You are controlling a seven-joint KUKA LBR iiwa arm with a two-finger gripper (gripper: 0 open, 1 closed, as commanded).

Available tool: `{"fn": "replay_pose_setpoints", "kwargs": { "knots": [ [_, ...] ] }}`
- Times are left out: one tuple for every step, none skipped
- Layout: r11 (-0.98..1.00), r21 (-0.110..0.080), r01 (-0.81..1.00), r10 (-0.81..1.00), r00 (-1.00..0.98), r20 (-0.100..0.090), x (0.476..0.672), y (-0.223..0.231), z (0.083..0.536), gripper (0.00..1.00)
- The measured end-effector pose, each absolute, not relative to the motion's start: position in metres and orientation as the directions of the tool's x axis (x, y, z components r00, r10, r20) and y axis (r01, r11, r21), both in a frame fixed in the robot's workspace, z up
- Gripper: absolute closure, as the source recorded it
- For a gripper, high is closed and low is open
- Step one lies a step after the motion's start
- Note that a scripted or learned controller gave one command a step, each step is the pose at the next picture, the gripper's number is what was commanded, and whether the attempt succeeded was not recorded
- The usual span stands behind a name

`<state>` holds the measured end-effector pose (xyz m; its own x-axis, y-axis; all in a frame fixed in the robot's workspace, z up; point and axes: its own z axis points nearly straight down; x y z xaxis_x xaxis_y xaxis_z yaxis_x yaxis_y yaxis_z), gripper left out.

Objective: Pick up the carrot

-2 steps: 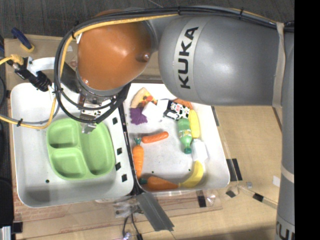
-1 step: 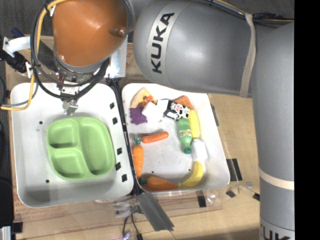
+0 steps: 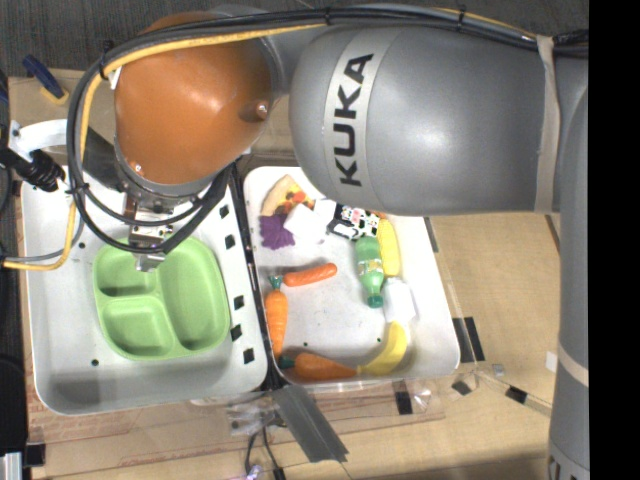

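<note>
I am looking at a robotics lab bench, not a kitchen: a KUKA arm [image 3: 420,118] with loose cabling hangs over two white bins [image 3: 60,368] on a wooden bench [image 3: 490,268] marked with black tape, and the food [image 3: 310,275] is plastic toys.

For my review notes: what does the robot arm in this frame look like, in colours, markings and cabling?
The arm is a bulky, rounded grey casing with KUKA lettering in black capitals. Nearer the wrist sits a glossy domed orange band. Black cables and one yellow cable run along its top, with more black cables looping beside the small metal gripper below.
</note>
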<state>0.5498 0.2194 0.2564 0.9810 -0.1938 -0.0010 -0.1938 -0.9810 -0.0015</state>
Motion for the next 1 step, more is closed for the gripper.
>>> {"fn": "replay_pose_setpoints", "kwargs": {
  "knots": [
    [-0.981,0.001,-0.196,-0.196,0.981,-0.008,0.4967,0.2145,0.2153,1.0]
  ]
}}
